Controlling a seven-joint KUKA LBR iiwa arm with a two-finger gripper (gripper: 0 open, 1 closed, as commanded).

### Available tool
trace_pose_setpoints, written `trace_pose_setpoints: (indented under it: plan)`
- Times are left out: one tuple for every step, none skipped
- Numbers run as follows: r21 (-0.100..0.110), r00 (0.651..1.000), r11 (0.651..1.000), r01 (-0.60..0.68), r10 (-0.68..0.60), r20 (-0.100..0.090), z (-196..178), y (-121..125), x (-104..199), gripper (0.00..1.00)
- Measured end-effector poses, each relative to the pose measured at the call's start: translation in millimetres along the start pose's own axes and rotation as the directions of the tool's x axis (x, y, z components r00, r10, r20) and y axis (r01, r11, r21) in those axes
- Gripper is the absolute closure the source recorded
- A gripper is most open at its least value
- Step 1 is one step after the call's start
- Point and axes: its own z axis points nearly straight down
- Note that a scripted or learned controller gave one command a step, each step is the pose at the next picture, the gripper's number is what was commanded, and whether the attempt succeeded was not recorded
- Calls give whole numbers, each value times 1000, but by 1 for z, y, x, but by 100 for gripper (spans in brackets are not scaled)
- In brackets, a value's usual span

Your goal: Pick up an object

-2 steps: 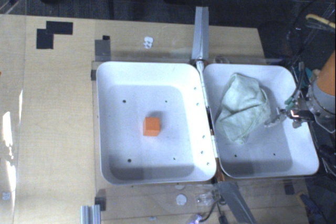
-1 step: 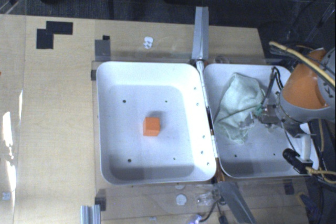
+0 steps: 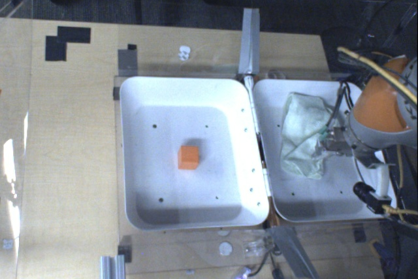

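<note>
A small orange cube (image 3: 189, 157) lies near the middle of the left white bin (image 3: 140, 114). A crumpled pale green-white cloth (image 3: 304, 131) lies in the right bin (image 3: 313, 206), toward its back and left. The arm comes in from the right, with its orange band (image 3: 377, 108) above the bin's right side. My gripper (image 3: 328, 144) is down at the cloth's right edge, touching or very close to it. The wrist hides much of the gripper.
A metal divider post (image 3: 249, 42) stands between the bins at the back. Cables (image 3: 375, 196) hang by the right bin's right rim. Wooden bench (image 3: 65, 160) stretches to the left, with black tape marks (image 3: 65, 41) at its back.
</note>
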Motion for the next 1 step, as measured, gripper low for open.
trace_pose_setpoints:
  plan:
    - [20,970,969,-244,244,5,-90,62,22,100]
